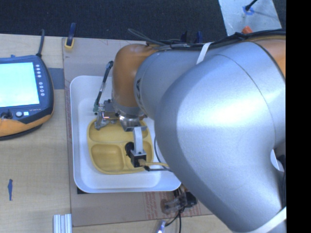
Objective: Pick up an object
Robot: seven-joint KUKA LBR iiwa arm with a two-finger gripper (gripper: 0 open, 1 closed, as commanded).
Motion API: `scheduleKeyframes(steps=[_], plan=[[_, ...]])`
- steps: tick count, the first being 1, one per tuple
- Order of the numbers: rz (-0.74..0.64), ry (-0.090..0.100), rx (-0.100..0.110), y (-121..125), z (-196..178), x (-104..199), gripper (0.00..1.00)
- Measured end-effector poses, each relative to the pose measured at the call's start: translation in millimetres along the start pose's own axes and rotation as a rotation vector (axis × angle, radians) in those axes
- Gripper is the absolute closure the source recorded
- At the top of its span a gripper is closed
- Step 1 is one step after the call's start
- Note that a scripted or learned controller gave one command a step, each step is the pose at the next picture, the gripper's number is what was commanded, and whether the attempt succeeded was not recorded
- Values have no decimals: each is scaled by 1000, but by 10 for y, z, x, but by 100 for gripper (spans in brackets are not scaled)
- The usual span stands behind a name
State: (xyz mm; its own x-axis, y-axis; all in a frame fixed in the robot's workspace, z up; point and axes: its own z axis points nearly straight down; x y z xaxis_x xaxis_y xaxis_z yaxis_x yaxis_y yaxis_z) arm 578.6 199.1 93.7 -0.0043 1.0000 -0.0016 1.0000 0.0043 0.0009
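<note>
A yellow plastic tray (108, 155) with several compartments lies in the left white bin (80, 130). My gripper (103, 119) hangs low over the tray's far left compartment, close to or touching its rim. I see nothing held in it. The big grey arm with its orange band reaches in from the right and hides the tray's right part and most of the bench beyond it.
A teach pendant (22, 93) with a lit screen lies on the bench to the left of the bin. A small blue item (10, 189) and a pale metal piece (62, 222) rest near the bench's front left. A yellow and blue clamp (70, 41) sits behind the bin.
</note>
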Motion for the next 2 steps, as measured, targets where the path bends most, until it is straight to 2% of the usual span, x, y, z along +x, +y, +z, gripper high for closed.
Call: scheduleKeyframes(steps=[1,2], plan=[[-1,-1,0,-40,-3,75,0],[1,0,5,126,2,157,0]])
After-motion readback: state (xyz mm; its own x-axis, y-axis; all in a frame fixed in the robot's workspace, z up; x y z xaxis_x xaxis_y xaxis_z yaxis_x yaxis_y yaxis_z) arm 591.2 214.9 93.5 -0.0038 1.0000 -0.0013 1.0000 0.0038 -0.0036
